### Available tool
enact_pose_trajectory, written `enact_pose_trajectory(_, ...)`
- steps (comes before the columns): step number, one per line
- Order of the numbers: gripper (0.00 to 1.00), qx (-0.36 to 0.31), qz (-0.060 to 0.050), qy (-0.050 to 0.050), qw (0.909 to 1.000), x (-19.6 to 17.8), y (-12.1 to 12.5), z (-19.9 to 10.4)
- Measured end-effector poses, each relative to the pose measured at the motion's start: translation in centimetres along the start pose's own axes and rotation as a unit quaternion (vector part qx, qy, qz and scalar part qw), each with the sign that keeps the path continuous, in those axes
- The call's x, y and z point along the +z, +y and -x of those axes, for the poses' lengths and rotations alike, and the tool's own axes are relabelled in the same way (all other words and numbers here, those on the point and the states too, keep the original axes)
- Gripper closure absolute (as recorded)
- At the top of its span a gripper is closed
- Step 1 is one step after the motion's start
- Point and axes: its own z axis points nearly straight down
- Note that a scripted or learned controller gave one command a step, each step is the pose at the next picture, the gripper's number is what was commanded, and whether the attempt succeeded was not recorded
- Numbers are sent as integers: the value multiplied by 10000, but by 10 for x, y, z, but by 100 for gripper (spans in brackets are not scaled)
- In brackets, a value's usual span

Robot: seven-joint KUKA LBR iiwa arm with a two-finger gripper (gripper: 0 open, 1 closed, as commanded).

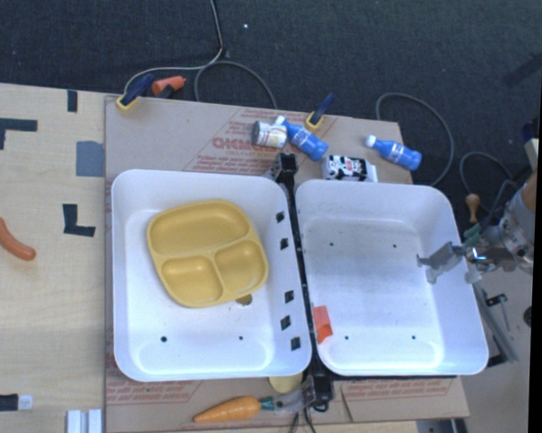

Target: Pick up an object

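Farthest from the claw, an orange sausage [13, 239] lies on the bench [33, 317], well to its left. Nearer, a yellow divided plate [207, 251] sits in the left bin [131, 340], the other bin from the claw's, with an orange carrot [228, 409] outside that bin's near rim. Beyond the bins lie two blue bottles [306, 140] [394, 153]. The claw [441, 261] hangs at the right bin's [399, 356] right wall; whether it is wide or narrow cannot be told.

One fixed camera looks down at a slant on both bins [129, 277], the arm [512, 244] at right.
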Motion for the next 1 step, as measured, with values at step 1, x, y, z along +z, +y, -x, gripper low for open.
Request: enact_pose_trajectory(1,0,-34,-43,26,10000,140,36,-71)
